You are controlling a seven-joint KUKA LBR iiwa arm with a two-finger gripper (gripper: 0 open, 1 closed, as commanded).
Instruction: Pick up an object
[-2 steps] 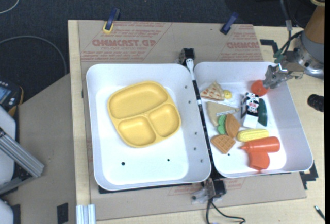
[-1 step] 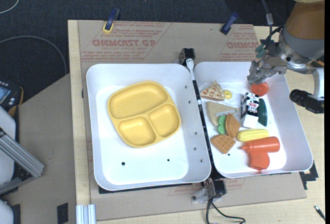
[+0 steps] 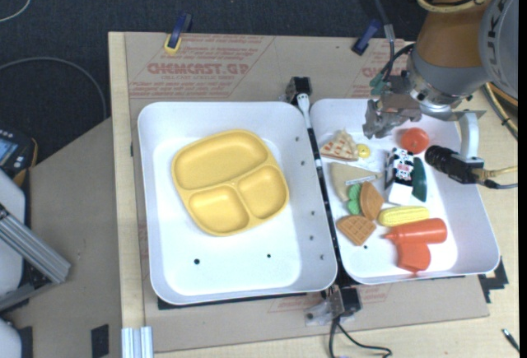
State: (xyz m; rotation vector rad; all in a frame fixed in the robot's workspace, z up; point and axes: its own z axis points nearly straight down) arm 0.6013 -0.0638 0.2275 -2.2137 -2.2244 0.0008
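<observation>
The desk point(image 3: 123, 142) bears two white bins. The left bin point(image 3: 165, 249) holds a yellow divided tray point(image 3: 229, 181). The right bin point(image 3: 469, 225) holds toy foods heaped together: orange carrot point(image 3: 416, 239), corn cob point(image 3: 403, 216), waffle point(image 3: 356, 229), red tomato point(image 3: 413, 138). The gripper point(image 3: 380, 124) hangs over its far end; I cannot tell how its jaws stand.

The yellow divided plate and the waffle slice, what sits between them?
In the camera view, the two bins' adjoining rims run between the yellow divided plate and the waffle slice; otherwise bare white bin floor.
</observation>
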